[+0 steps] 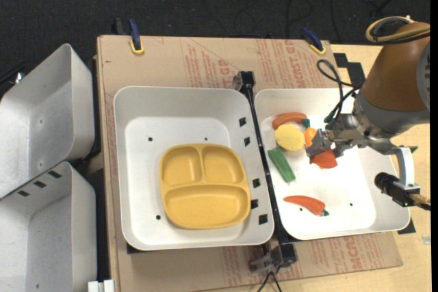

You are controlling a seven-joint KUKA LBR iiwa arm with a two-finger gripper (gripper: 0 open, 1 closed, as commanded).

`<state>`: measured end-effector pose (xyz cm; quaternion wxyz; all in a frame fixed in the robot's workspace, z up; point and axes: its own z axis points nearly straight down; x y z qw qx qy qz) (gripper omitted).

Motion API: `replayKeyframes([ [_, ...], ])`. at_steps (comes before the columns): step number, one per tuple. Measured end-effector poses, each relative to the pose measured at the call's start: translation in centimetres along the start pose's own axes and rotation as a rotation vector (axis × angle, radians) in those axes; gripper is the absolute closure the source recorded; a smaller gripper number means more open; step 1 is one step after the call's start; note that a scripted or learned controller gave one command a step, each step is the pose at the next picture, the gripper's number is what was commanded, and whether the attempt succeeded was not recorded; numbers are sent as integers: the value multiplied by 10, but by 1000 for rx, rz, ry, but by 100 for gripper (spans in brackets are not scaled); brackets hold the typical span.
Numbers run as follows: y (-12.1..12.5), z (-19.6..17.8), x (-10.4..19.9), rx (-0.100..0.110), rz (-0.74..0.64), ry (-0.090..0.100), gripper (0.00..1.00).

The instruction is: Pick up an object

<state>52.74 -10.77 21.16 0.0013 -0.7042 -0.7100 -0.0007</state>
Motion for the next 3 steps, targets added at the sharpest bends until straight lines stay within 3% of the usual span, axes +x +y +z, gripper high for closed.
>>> replayKeyframes([
  [2,-3,-10,96,1,2,-1,100],
  [3,-17,-14,149,1,0,-1,100],
])
